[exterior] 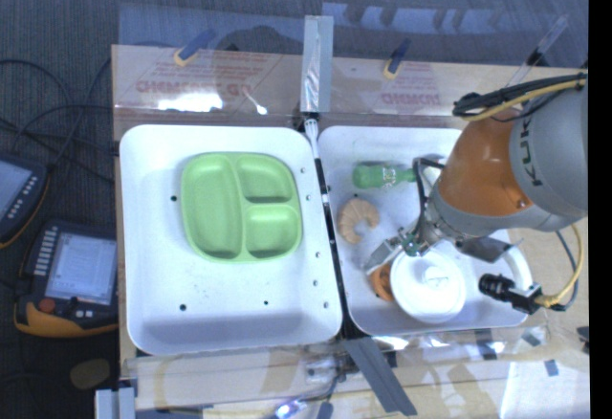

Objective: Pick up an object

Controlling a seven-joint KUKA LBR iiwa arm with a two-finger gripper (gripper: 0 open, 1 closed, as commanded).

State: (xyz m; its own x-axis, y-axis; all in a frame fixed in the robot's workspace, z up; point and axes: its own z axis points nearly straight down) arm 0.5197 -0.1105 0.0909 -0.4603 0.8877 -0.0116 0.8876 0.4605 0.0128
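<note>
In the right bin [478, 142] lie a green bottle [382, 176] on its side near the far wall, a tan ring-shaped pastry [359, 218] toward the left, and an orange object [382, 282] partly hidden near the front. A white round object [430, 286] sits right beside the orange one. My gripper [395, 253] hangs low over the bin, between the pastry and the white round object and just above the orange object. The view does not show anything held in it.
The left bin [153, 293] bears a green divided plate [241, 205]. A raised divider [325, 216] separates the two bins. The arm's orange wrist band [483, 178] covers the right part of the right bin.
</note>
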